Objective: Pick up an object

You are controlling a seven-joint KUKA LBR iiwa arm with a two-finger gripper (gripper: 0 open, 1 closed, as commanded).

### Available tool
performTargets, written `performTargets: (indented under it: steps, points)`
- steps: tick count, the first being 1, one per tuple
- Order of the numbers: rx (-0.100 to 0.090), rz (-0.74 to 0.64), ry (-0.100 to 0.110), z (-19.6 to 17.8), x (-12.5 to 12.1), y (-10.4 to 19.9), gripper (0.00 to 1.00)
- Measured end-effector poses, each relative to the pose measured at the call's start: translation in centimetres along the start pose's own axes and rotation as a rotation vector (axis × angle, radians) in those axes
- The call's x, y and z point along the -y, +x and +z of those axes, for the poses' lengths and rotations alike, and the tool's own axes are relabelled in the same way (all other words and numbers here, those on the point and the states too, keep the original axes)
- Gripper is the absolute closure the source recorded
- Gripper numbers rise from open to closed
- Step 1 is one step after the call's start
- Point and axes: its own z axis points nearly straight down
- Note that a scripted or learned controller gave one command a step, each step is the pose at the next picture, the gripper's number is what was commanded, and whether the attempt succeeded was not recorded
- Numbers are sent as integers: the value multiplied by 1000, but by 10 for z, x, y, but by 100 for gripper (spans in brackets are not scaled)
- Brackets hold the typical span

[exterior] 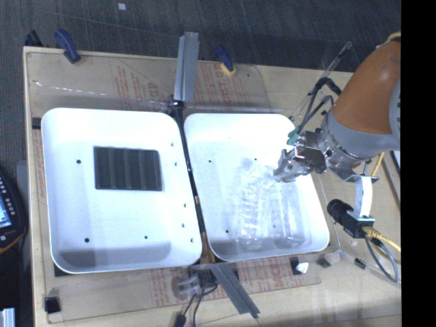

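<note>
Two clear plastic bottles are seen lying side by side in the right bin, toward its right half, both nearly transparent and ribbed, so that they show mostly as pale glints against the white floor. Their long axes run roughly from the far side of the bin toward the near wall, and they appear to touch or nearly touch each other; caps and labels cannot be made out. Two white bins are counted on the table, set close together, with a dark divider between them. In the left bin one dark rectangular pad with ribbed panels is noted, lying flat near the middle. The arm is seen reaching in from the right, grey with an orange upper section, and the pincer is placed over the right bin, just above the far ends of the bottles. Whether the pincer is open or closed cannot be told, and nothing is seen held in it.
</note>
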Motion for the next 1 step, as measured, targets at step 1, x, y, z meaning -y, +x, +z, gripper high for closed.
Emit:
performTargets:
  steps: [1]
  points:
    - [0,0,0,0,0,0,0]
